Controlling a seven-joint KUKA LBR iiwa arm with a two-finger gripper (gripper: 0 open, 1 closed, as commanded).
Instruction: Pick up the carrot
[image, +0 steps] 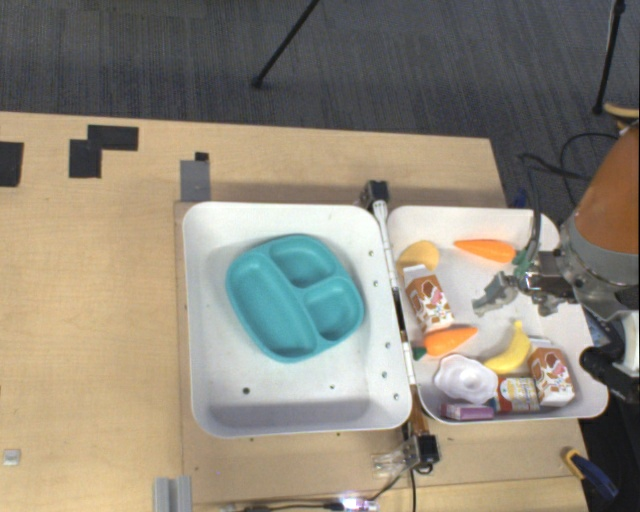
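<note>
The long orange carrot (484, 249) lies at the back of the right white bin (590, 400), not picked up yet. The robot's metal hand (497, 293) hangs just beside it, fingers apart, holding nothing.

Two carrots (484, 250) (449, 340), two cartons (428, 303) (551, 376), one banana (509, 351).

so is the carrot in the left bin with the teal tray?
No, the carrot lies at the top of the right bin, while the divided teal tray sits in the left bin.
</note>
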